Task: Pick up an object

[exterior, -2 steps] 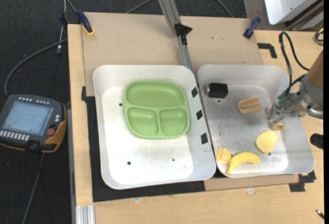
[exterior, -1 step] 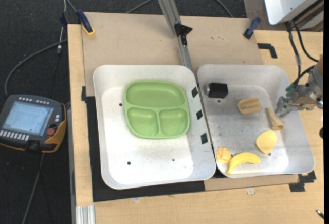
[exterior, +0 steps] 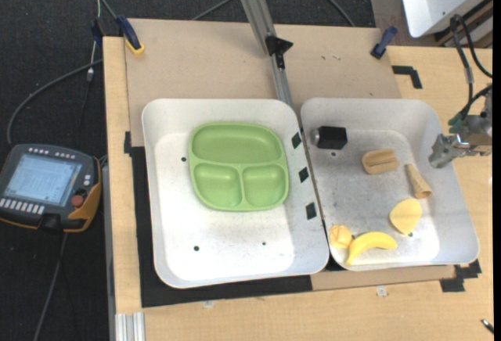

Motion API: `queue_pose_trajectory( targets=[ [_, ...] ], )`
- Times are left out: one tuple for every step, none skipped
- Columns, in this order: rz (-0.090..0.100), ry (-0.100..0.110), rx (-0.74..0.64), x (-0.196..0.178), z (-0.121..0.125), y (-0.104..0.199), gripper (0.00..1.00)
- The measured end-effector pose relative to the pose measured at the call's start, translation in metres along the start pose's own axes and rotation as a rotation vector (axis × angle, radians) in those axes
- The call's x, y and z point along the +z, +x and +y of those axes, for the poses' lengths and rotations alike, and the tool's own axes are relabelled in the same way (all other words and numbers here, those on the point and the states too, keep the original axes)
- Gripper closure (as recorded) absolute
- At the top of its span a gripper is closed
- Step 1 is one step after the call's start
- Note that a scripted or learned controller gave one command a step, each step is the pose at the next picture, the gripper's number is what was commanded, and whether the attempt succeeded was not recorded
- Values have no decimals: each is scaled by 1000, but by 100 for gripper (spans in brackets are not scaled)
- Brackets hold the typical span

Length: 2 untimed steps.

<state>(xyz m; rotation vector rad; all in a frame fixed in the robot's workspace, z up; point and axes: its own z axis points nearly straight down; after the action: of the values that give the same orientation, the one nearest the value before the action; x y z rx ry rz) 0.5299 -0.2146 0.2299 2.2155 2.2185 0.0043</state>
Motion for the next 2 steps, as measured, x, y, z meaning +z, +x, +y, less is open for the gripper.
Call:
queue_pose_trajectory(
  targets=[
    [6, 6, -5, -10, -7, 50, 100],
    [7, 7, -6, -11, -7, 114, 100]
  ],
)
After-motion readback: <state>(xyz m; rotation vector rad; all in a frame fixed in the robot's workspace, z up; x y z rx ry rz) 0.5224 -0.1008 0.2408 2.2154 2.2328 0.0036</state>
